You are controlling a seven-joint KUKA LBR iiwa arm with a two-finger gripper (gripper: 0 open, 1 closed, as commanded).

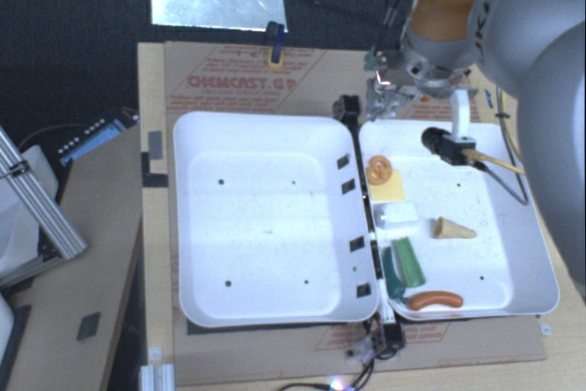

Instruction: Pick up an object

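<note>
Camera view puts my gripper (386, 98) over the far edge of the right bin (513, 243), and I cannot tell its state from here. Nothing is lifted yet, by my reading: the pretzel (379, 168), yellow block (387, 189), cone (453, 230), green piece (407, 262) and sausage (435, 299) all lie in that bin, so the pick remains
</note>
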